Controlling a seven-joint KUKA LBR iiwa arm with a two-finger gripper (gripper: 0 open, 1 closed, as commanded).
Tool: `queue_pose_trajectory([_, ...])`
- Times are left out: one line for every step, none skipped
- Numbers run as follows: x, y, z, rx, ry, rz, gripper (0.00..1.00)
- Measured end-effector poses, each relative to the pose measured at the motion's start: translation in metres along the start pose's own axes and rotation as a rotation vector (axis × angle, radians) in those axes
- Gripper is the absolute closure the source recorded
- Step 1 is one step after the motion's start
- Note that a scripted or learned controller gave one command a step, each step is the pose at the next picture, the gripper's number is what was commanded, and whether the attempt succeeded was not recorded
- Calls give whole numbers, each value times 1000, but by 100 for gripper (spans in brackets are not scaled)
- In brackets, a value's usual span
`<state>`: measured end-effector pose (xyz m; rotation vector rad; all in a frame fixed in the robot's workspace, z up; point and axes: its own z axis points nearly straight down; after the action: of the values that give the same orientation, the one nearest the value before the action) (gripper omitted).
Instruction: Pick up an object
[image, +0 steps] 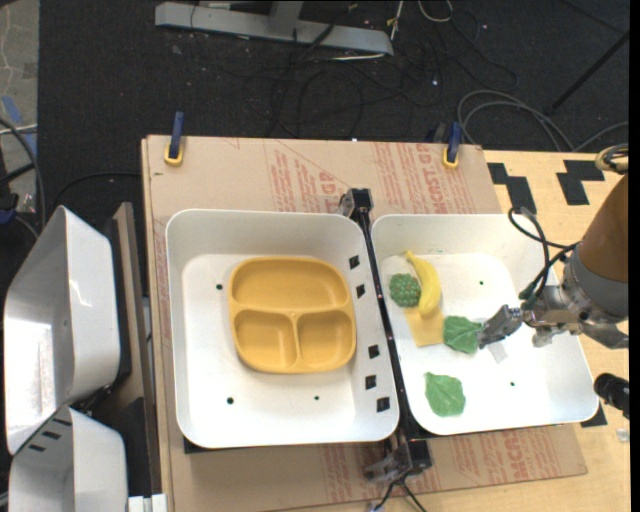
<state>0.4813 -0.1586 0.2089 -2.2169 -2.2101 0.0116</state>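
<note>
Nearest me, a green leaf (445, 393) lies at the hand's seven o'clock. My hand (497, 329) touches another leaf (461, 333) at nine o'clock in the right bin (560, 390); I cannot tell its opening. It looks light and floppy: pinch its near edge.

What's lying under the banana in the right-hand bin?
The banana overlaps a flat yellow-tan piece, perhaps a cheese slice, whose lower part sticks out below it. The part beneath the banana is covered. A broccoli floret sits beside the banana.
</note>
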Motion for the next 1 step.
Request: queue_pose_trajectory([0, 3, -6, -12, -3, -4, 0])
